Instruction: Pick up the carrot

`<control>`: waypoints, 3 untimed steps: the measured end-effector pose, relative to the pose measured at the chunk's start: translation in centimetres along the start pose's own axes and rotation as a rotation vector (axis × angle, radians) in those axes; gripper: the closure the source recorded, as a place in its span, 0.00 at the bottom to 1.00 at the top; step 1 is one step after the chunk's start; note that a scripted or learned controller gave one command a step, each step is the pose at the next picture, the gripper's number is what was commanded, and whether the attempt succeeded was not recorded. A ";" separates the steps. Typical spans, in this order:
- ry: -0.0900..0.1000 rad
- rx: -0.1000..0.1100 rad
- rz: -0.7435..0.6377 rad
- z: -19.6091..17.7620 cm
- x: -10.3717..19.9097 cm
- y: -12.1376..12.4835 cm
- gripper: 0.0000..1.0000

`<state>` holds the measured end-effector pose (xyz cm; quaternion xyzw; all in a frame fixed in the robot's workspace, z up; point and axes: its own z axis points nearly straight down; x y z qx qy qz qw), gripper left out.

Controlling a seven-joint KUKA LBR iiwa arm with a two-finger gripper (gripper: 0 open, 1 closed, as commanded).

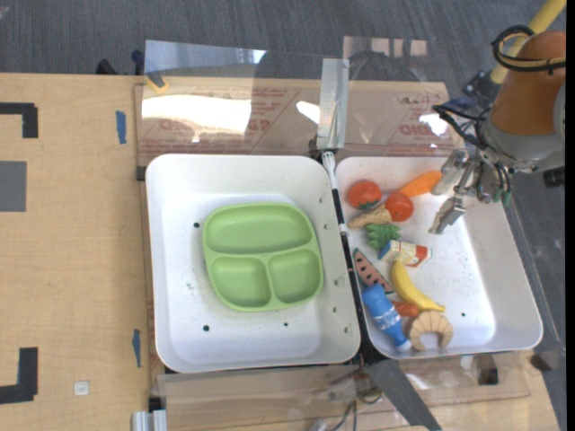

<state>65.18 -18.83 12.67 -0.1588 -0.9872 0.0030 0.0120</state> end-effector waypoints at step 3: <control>0.000 -0.024 0.842 3.8 -1.7 -2.0 0.00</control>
